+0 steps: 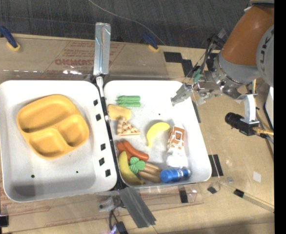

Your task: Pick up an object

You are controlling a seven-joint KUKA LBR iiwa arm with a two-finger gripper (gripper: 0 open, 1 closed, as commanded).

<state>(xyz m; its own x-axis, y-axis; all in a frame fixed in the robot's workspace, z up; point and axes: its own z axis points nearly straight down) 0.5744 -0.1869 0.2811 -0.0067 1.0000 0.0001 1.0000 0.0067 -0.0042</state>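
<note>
My gripper point(179, 96) hangs over the upper right corner of the right bin point(194, 130), with nothing seen in it. The right bin holds toy food. Green beans point(129, 100) lie at the top, left of the gripper. Below them are a tan piece point(118, 112) and a waffle slice point(127, 128). A yellow banana piece point(157, 132) and an orange-and-white carton point(176, 139) sit mid-bin, below the gripper. Along the bottom lie a red sausage point(133, 151), a yellow banana point(125, 169), a green leafy piece point(137, 165), a brown sausage point(151, 171) and a blue bottle point(174, 174).
The left bin point(11, 179) holds a yellow divided plate point(52, 125). A metal clamp point(102, 48) stands at the top of the divider between the bins. Blue clips point(9, 37) hold the board at the back.
</note>
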